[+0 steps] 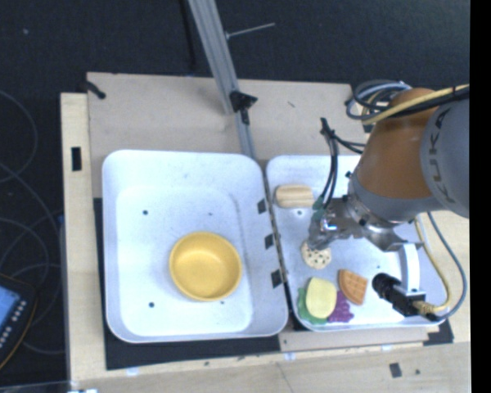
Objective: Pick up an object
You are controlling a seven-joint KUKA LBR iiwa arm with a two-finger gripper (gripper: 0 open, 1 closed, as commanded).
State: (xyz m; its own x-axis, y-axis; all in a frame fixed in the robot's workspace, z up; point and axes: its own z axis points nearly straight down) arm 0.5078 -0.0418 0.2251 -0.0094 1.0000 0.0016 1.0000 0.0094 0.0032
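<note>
Arm bent low over your right bin (295, 170).
Your tool (317, 240) points down just above the cookie (316, 258); you cannot tell how far open it is.

grey arm (409, 170) bent low, gripper (319, 234) down
</note>
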